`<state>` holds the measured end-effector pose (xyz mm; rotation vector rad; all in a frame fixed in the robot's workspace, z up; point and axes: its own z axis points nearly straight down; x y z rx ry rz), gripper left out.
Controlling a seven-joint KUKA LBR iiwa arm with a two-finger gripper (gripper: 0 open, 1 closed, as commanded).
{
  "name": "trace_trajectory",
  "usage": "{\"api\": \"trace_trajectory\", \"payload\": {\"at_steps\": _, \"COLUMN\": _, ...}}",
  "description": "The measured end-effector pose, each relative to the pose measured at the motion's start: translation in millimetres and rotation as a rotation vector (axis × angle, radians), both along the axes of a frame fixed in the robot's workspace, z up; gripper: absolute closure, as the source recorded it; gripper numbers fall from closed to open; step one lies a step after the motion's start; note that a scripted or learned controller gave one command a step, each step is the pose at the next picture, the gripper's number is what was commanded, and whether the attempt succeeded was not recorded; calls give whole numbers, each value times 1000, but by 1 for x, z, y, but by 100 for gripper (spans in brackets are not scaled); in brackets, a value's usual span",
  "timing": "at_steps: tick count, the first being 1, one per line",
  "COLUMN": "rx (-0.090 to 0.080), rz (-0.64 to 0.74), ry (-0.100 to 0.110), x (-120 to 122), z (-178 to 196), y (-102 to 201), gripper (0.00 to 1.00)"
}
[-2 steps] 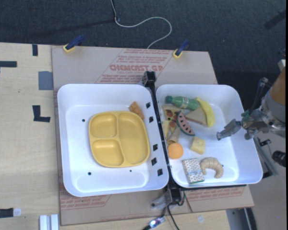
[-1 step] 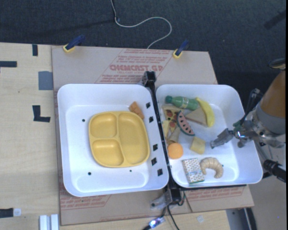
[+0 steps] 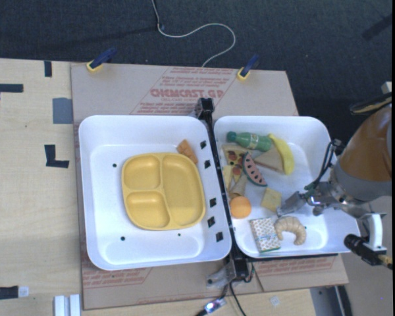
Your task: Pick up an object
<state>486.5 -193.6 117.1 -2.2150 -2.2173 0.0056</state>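
Note:
The right bin [image 3: 316, 133] holds several toy foods: a green bottle [image 3: 249, 139], a banana [image 3: 283, 153], a watermelon slice [image 3: 250, 168], a cheese cube [image 3: 271, 199], an orange [image 3: 240, 207], a croissant [image 3: 291, 228] and a patterned packet [image 3: 265, 234]. My gripper [image 3: 293, 203] hangs low over the bin's right half, just above the croissant and right of the cheese cube. Nothing shows between its fingers. The arm [image 3: 368, 163] comes in from the right.
The left bin [image 3: 95, 176] bears a yellow divided plate [image 3: 163, 191], with a small orange piece [image 3: 187, 151] near the divider. Both bins rest on a cardboard sheet [image 3: 184, 91] held by clips. A white cable [image 3: 197, 31] lies behind.

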Motion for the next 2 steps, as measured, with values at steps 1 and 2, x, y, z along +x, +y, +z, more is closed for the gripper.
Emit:
{"api": "trace_trajectory", "payload": {"at_steps": 1, "rx": -3, "rz": 0, "ry": -6, "x": 0, "z": -34, "y": 1, "gripper": 0}}
{"api": "trace_trajectory", "payload": {"at_steps": 2, "rx": -5, "rz": 0, "ry": -8, "x": 0, "z": -22, "y": 0, "gripper": 100}}
